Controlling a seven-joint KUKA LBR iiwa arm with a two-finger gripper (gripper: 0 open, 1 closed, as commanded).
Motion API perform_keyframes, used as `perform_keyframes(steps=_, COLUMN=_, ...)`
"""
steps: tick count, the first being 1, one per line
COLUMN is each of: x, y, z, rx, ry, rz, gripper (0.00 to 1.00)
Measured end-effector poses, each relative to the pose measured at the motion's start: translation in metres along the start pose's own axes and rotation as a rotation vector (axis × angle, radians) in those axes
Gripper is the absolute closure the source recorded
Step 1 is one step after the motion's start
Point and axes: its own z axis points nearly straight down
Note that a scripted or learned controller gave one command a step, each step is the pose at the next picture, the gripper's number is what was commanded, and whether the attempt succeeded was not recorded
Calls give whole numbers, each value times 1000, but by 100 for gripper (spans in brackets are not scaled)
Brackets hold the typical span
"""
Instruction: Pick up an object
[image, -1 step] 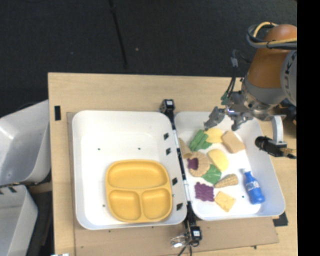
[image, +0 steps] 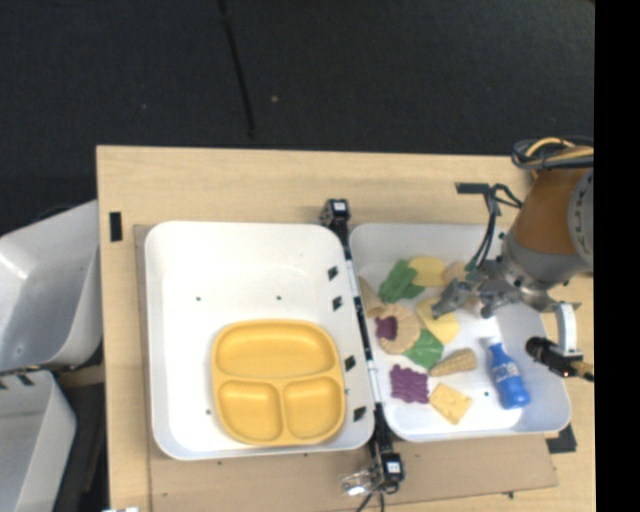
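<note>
Nearest you, the smooth yellow divided tray (image: 277, 382) sits in the left bin (image: 180, 300). The right bin (image: 545, 420) crowds soft green, purple and yellow pieces (image: 425, 349) beside a blue bottle (image: 507, 376). You could snag two; gripper (image: 462, 296) hovers there, its grip unreadable.

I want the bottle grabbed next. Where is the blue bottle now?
The blue bottle lies in the right bin, near its right wall, right of the yellow cracker and below the gripper.
</note>
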Motion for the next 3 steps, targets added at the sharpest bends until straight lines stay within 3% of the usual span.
perform_keyframes(steps=1, x=18, y=-69, z=8, rx=-6, ry=4, rz=-6, gripper=0)
perform_keyframes(steps=2, x=73, y=-37, z=6, rx=-14, ry=2, rz=-14, gripper=0)
perform_keyframes(steps=3, x=106, y=-103, z=-23, rx=-10, ry=3, rz=-5, gripper=0)
